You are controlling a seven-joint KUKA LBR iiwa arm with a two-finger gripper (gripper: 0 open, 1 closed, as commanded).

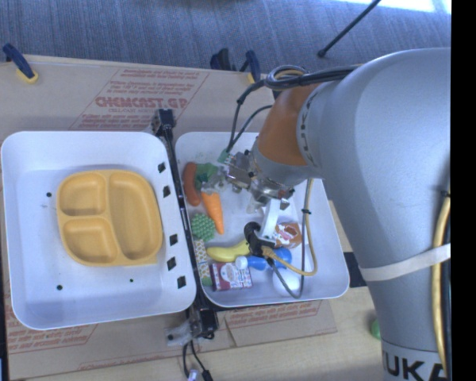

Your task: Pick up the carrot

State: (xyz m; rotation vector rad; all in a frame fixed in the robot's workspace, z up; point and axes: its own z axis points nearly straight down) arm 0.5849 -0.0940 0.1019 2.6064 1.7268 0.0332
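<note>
gripper (263, 213): low over the middle of the right bin (321, 280), wrist and cabling crowding it; cannot tell its state.
hidden: the grey arm (389, 157) covers the bin's right side.
carrot (213, 207): orange, tapered, lying in the right bin's left half, point towards the bench's near edge, just left of the gripper.
neighbours: a green piece (203, 226) beside its tip, a banana (228, 252) below, a small carton (232, 275) near the front wall.
left bin (24, 236): holds a yellow divided plate (109, 217).
</note>
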